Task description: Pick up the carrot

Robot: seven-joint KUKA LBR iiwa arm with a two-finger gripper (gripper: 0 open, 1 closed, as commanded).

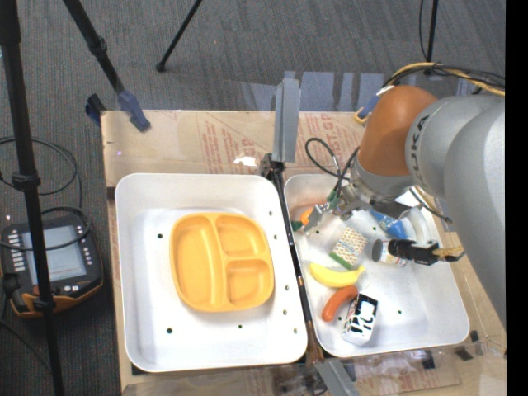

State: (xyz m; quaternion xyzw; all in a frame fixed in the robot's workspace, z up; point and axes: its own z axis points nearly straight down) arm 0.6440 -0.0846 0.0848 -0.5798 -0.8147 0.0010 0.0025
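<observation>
Then, in the camera view, I saw my gripper [318,215] low at the right bin's [450,324] far-left corner. Whether it was spread or pinching, I couldn't tell. The carrot [307,216] lay touching its left side by the bin wall, long axis unclear.

Counter [206,143]: brown surface with red printed markings, carrying two bins.
Left bin [140,196]: white, shallow, resting directly on counter.
Right bin [437,304]: white, shallow, just beside left bin.
</observation>
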